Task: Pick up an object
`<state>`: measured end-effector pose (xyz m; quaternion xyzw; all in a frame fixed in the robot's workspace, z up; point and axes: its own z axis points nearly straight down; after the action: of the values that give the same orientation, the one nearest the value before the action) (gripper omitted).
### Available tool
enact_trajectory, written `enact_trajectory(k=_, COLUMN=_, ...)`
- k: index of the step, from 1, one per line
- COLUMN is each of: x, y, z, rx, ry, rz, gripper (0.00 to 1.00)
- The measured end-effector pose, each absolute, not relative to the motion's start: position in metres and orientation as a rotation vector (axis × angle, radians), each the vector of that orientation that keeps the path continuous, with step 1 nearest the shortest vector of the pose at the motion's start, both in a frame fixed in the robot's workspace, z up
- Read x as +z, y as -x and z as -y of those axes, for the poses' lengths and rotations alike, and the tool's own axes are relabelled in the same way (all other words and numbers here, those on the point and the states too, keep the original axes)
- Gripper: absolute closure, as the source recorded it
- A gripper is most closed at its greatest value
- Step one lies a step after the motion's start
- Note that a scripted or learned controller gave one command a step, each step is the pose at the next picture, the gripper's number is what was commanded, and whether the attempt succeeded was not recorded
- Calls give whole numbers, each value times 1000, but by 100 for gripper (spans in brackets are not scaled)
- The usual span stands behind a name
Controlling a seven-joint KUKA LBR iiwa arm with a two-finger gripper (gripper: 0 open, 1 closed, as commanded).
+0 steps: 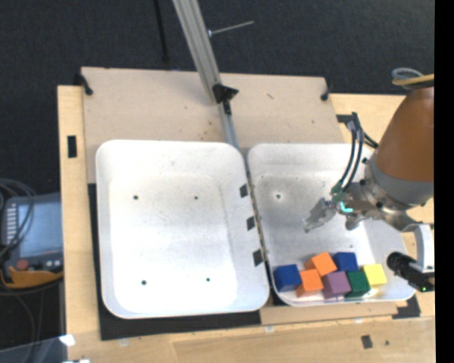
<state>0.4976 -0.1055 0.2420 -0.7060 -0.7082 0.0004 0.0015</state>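
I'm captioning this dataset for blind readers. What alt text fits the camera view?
A grey-and-orange robot arm reaches from the right, its claw above the right white bin, apart from a cluster of coloured blocks at that bin's near edge: blue, orange, purple, green and yellow. The left white bin sits beside it on the bench.

A slanted aluminium rail [199, 42] crosses the bench [159, 108]; a pendant [30, 237] lies left.

Blocks [331, 273] in right bin's [287, 169] near corner

No legible text or labels.
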Motion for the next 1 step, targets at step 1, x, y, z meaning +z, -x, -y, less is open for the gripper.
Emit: enact_trajectory(k=1, x=244, y=-498, z=106, rx=-3, ry=2224, rz=2221, gripper=0)
